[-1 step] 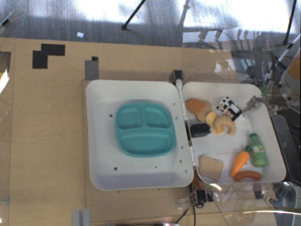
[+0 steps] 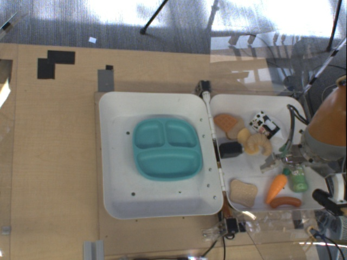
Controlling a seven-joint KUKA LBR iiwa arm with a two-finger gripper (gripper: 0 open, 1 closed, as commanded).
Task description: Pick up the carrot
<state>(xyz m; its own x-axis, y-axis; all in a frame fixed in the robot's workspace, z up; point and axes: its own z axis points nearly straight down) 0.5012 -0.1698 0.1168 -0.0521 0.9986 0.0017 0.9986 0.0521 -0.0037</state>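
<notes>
Carrot (image 2: 276, 187) lies ungrasped in the right bin (image 2: 246, 103), beside the sausage (image 2: 285, 202). My pincer (image 2: 277, 160) hovers just above it; how wide it gapes I cannot tell. Descent, grasp and lift remain.

Carrot (image 2: 277, 187) lay tilted in the right bin (image 2: 237, 105), toward its 5 o'clock corner, a sausage (image 2: 285, 202) just below it at 6 o'clock. Gripper (image 2: 277, 161) hung just above the carrot at 12 o'clock. A teal divided plate (image 2: 166, 148) sat in the left bin (image 2: 116, 161).
</notes>
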